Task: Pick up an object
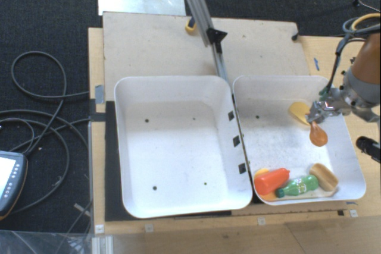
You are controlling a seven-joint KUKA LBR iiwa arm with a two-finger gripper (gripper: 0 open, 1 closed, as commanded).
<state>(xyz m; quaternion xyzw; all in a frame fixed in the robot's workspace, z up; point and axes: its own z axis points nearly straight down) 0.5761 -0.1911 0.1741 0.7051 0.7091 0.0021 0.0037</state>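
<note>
Arm over right bin, brown object below wrist.

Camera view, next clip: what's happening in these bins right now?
The KUKA arm reaches in from the right over the right bin. Its pincer sits above the bin's far right part, next to a yellow piece, with a small brown object just below it; whether that is gripped cannot be told. A red toy, a green bottle and a tan bun-like toy lie along the near wall. The left bin sits alongside.
</note>
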